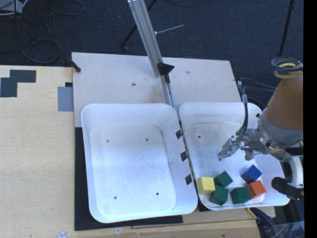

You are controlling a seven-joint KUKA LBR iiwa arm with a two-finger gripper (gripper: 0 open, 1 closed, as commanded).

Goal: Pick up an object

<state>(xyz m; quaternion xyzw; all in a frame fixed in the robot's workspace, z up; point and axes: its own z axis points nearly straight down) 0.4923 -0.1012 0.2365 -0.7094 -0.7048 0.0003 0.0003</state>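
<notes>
**Over the right bin, claw hanging with nothing in it**

Above the middle of the right bin [218, 114] hangs the gripper [225, 151], its fingers spread and nothing between them. Near that bin's front edge sit the blocks (a loose cluster): a yellow block [206, 184], three green blocks [224, 178] [219, 196] [239, 195], a blue block [251, 173] and an orange block [256, 187] just beside it. Beside this bin lies the left bin [99, 114].

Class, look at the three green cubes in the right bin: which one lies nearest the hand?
The upper green cube, beside the yellow cube. It sits highest in the cluster, closest below the hand; the other two lie nearer the bin's front rim.
</notes>
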